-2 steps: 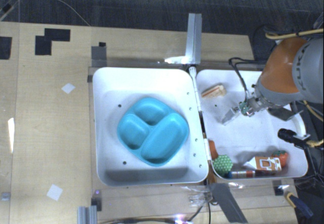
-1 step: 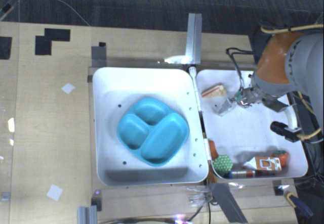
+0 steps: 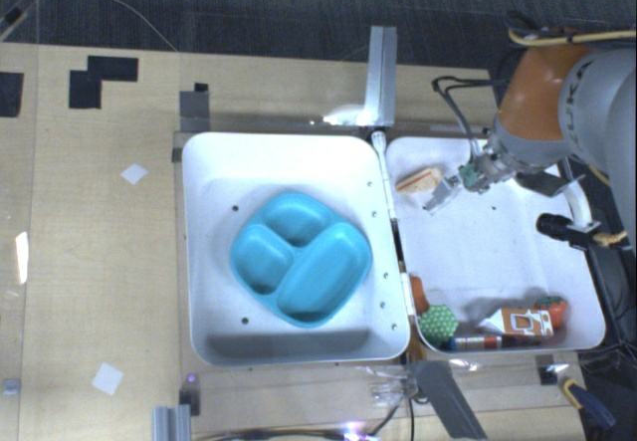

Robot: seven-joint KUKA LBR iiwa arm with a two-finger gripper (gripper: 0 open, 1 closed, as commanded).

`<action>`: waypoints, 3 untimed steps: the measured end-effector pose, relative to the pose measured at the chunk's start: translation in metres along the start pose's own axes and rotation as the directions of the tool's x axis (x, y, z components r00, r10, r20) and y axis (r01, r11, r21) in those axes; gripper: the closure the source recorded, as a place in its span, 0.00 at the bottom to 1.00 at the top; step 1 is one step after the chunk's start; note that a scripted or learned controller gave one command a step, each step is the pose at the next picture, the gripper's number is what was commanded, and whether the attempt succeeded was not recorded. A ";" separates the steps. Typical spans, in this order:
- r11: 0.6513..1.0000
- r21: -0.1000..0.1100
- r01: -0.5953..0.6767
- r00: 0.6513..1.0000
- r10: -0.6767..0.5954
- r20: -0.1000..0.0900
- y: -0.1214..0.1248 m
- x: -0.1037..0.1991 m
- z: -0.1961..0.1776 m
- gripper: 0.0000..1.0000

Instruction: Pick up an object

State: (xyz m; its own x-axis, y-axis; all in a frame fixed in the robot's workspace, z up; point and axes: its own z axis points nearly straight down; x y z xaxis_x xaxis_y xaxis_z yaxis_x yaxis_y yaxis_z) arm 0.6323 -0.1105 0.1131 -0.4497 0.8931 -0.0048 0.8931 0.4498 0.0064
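In the right bin (image 3: 498, 250), a tan bread-like piece (image 3: 418, 178) lies near the far left corner. My gripper (image 3: 441, 194) hangs low over the bin just right of that piece, very close to it, and nothing is visibly held. Along the bin's near edge lie a green ball (image 3: 436, 322), a small printed box (image 3: 523, 322), a red-tipped marker (image 3: 476, 340) and an orange piece (image 3: 418, 292).
The left bin (image 3: 209, 230) holds a blue divided plate (image 3: 301, 257). A metal post (image 3: 382, 76) stands behind the wall between the bins. The grey arm with its orange band (image 3: 532, 96) and its cables cover the right bin's far right corner.
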 end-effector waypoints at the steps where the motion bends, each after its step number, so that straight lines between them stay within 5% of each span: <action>1: 0.995 0.016 0.102 0.995 -0.102 -0.007 0.038 -0.004 0.022 0.00; 2: 0.994 0.004 0.108 0.994 -0.108 0.010 0.040 -0.007 0.010 1.00; 3: 0.994 -0.001 0.107 0.994 -0.107 0.000 0.036 0.040 -0.074 1.00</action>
State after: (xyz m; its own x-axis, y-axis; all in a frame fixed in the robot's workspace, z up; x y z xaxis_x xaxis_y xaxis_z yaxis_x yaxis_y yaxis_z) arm 0.6454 -0.0586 0.1875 -0.5425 0.8400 -0.0053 0.8400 0.5426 0.0072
